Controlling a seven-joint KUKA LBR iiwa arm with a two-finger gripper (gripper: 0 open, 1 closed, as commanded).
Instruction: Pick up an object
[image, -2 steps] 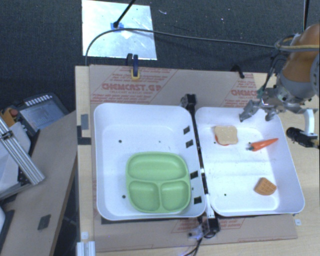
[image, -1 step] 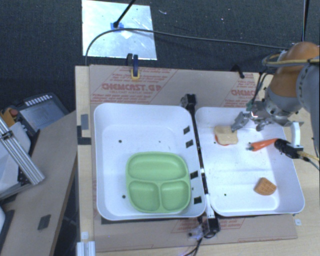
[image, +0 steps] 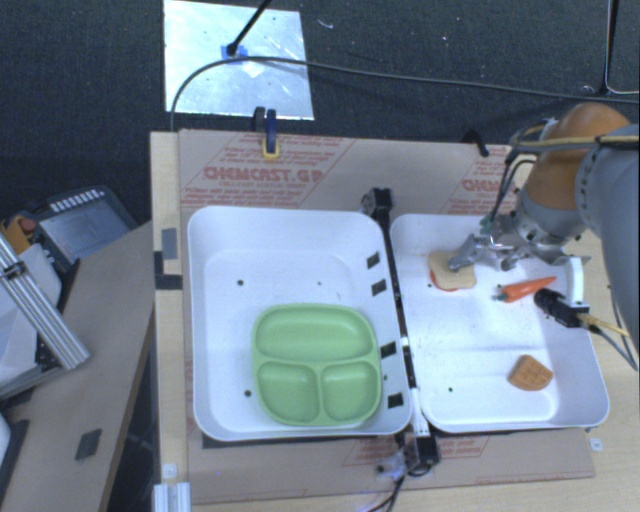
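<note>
Pincer (image: 462, 262): low in the right bin (image: 470, 400), tips at the upper edge of the toast slice (image: 452, 274); how far it is open, cannot tell.
Hold: nothing seen between the tips; no grasp confirmed.
Candidates: toast slice at far left of right bin; carrot (image: 522, 290) just right of it; brown cookie-like piece (image: 530, 373) near the front right corner.
Left bin (image: 220, 290): green divided tray (image: 316, 362), untouched.
Progress: approach made, apparently on the toast; closing and lifting left to do.

arm (image: 600, 170) cut off at right edge, gripper (image: 462, 262) overlapping bread slice (image: 450, 275)
</note>
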